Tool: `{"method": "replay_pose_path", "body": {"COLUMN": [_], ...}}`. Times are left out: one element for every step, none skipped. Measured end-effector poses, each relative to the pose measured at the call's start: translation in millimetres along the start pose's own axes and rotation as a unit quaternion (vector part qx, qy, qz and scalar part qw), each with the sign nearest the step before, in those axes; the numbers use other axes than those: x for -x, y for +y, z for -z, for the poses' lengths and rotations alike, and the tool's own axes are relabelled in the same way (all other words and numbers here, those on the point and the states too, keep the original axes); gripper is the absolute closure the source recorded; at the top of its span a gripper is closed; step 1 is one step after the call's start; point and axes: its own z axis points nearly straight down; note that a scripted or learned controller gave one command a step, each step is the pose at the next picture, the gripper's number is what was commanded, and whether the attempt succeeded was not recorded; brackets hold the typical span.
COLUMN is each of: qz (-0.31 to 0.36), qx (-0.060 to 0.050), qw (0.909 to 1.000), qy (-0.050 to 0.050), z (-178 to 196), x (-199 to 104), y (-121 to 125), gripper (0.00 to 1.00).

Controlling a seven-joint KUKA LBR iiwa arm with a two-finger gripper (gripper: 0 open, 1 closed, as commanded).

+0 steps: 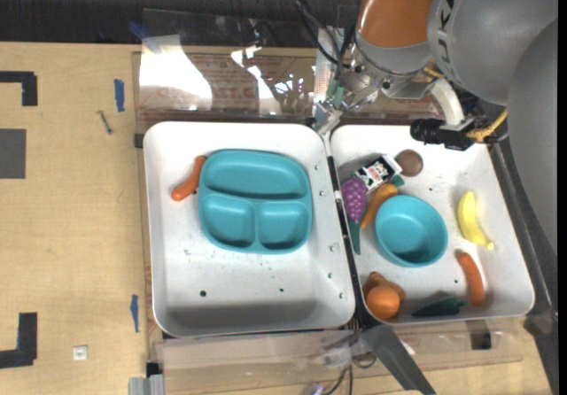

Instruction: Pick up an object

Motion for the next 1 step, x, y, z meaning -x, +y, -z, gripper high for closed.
{"method": "replay_pose_path", "body": {"qz": [-0.056], "qx": [0.002], "qw": [0.9984], "qy": [-0.002], "z": [60.5], "x": [-14.8], "y": [12.8], "gripper": [1.0]}}
